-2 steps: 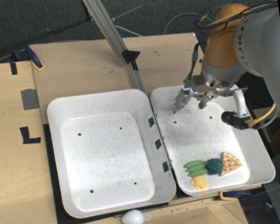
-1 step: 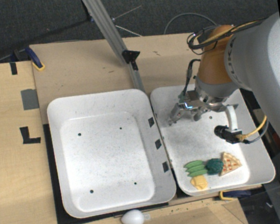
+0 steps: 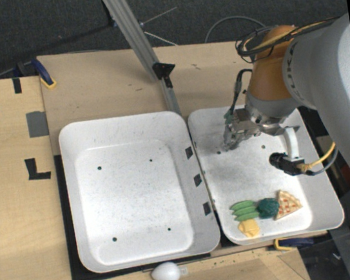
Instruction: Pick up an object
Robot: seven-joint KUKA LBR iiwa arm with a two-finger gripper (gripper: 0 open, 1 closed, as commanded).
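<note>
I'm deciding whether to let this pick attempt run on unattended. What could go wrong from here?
1. The gripper is low over a bare part of the right bin, far from the toy food pile; it may close on nothing.
2. The pile sits tight against the bin's near wall, so a grasp there could hit the rim.

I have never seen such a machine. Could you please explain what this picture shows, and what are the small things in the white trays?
One camera looks down at a slant on a wooden bench. The large grey arm with an orange band is a robot; its two-finger gripper hangs over the right shallow white bin, with nothing visible between its fingers. Near that bin's front edge lie small toys: a green pea pod, a dark green broccoli piece, a yellow piece and a pizza slice. The left white bin sits beside it. A white egg-shaped object lies outside.
</note>
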